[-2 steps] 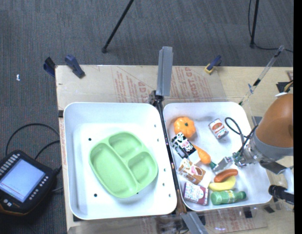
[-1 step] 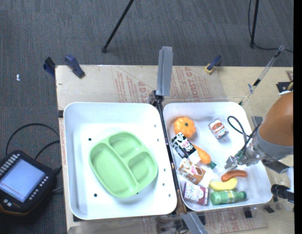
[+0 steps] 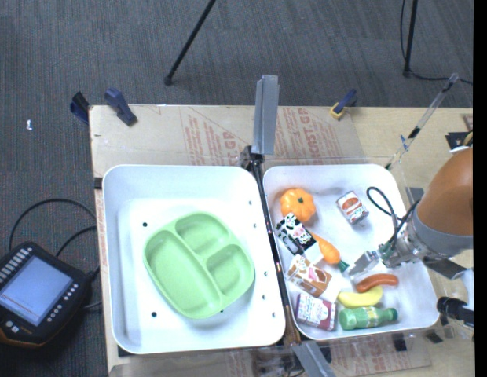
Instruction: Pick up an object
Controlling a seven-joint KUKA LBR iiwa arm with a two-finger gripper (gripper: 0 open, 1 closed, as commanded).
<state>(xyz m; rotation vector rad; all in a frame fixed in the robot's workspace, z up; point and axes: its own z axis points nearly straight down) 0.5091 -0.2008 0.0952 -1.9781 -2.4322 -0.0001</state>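
Nearest me, along the front wall of the right-hand shallow white bin [image 3: 420, 314], lie a green plastic bottle [image 3: 368, 317], a yellow toy banana [image 3: 360, 298] and a red snack packet [image 3: 315, 311]. Just behind the banana, at about four o'clock in that bin, sits a reddish toy sausage [image 3: 377, 281], and the grey arm's tool [image 3: 369, 261] hangs right over its near end, close to touching. This looks like the reach-and-close step of the pick: the sausage seems the target, and the next move calls for a short drop and a firm squeeze across it. Whether the tool is spread or pressed together I cannot tell. Nothing visibly sits in it. Farther back are a small orange pumpkin [image 3: 297, 203] and a red-labelled can [image 3: 352, 208]. At nine o'clock, the other bin holds a green divided plate [image 3: 199, 265].
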